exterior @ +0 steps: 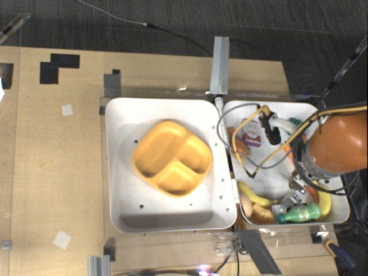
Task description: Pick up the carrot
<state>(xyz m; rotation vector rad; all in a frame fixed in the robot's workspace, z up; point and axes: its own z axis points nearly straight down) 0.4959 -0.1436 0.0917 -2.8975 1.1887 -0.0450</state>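
gripper dips low into the right bin, poised over the pile to reach the carrot, a sliver of orange peeking beside it between the bananas and the green bottle, grip impossible to read.

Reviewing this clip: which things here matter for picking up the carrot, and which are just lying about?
For the job:
- gripper, low in the right bin
- orange piece beside it, probably the carrot, mostly hidden

Lying about:
- yellow plate in the left bin
- banana, green bottle and packet in the right bin
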